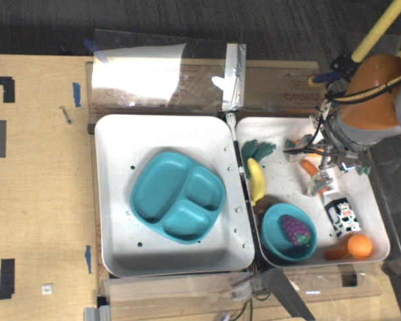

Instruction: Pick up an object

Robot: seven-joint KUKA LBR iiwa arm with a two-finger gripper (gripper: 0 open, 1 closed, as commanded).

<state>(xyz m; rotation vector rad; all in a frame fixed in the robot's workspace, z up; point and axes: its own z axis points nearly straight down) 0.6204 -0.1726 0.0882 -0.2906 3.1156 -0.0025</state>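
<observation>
My gripper (319,177) hangs low over the back of the right bin (379,199), below the grey wrist and its orange band (373,92). A small orange piece (309,166) lies just left of the gripper's tip, and I cannot tell whether they touch. In the same bin are a yellow banana (256,179), a dark green item (255,149), a blue bowl (275,241) with purple grapes (295,230), a black-and-white toy (341,217), an orange fruit (360,246) and a dark orange piece (335,253).
The left bin (113,179) holds a teal divided plate (178,196). A clear plastic sheet (154,75) lies behind the left bin. Cables (361,95) run around the wrist. Wooden bench (33,179) stretches to the left.
</observation>
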